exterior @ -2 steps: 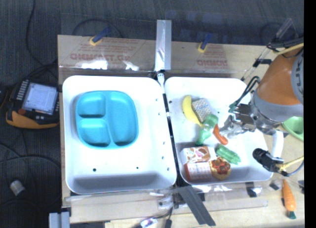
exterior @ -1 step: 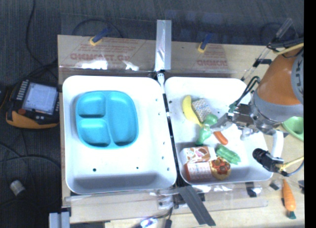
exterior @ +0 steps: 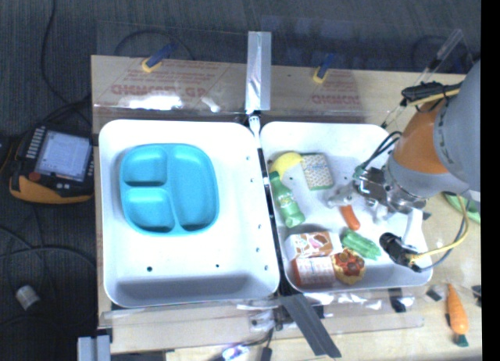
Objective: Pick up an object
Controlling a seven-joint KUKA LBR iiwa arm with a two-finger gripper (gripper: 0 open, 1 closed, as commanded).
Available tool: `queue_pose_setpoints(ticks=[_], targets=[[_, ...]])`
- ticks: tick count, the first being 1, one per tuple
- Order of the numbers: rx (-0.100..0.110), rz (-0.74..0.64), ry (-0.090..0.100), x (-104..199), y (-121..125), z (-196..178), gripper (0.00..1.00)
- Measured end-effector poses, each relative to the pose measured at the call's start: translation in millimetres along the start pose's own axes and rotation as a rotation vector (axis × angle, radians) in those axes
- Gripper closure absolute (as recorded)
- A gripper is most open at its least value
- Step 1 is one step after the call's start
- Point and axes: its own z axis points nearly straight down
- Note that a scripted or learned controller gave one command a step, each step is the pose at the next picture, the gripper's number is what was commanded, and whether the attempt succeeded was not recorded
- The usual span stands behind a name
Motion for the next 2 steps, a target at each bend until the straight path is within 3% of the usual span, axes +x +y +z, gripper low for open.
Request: queue_pose_setpoints(ticks=[1, 2], targets=[[0.0, -0.003, -0.002, 1, 1, -8, 1.0], [0.011, 0.049, -0.005, 44, -4, -111, 1.0]])
